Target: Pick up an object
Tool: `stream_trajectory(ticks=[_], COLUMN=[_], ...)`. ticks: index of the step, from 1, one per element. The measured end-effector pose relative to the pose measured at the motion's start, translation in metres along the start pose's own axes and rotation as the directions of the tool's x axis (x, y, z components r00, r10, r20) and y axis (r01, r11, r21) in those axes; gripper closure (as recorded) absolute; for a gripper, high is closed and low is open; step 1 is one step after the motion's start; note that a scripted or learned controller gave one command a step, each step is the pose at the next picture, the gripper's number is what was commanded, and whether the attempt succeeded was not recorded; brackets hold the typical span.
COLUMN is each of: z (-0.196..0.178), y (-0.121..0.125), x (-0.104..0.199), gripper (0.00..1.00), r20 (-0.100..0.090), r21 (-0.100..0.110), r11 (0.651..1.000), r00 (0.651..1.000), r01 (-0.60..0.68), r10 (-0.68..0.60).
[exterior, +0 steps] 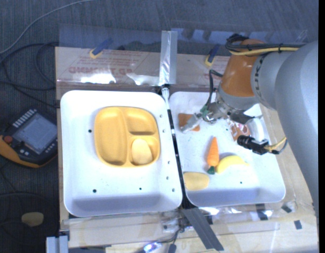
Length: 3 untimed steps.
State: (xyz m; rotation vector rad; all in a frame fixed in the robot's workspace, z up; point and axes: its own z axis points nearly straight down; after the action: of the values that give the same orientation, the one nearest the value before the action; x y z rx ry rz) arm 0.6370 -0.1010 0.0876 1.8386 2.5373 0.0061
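Observation:
The right bin (260, 193) holds an orange carrot (212, 151) with a green tip, lying near the middle. A yellow banana (231, 163) lies just right of it. A pale yellow lump (196, 181) sits at the bin's near left corner. A small orange-brown piece (181, 118) lies at the far left of this bin. My gripper (194, 123) hangs low over the far part of the bin, tipped toward the orange-brown piece and right beside it. A reddish-brown item (240, 129) shows partly under the arm's wrist.
The left bin (78, 186) carries a yellow divided tray (112, 136) with a pale round object (142, 152) in its near right compartment. The arm's grey body covers the right bin's far right side. A hand-held controller (26, 137) lies on the floor at left.

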Motion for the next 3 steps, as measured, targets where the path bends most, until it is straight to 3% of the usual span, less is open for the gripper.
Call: stream_trajectory(ticks=[1, 2, 3], z=[-0.008, -0.008, -0.040], y=[0.001, 0.001, -0.021], x=[0.000, 0.000, -0.019], gripper=[1.00, 0.00, 0.00], r20=[-0.004, -0.005, -0.007], r21=[0.003, 0.004, 0.014], r11=[1.000, 1.000, 1.000], r00=[1.000, 1.000, 1.000], r01=[0.000, 0.000, -0.018], r10=[0.000, 0.000, 0.019])
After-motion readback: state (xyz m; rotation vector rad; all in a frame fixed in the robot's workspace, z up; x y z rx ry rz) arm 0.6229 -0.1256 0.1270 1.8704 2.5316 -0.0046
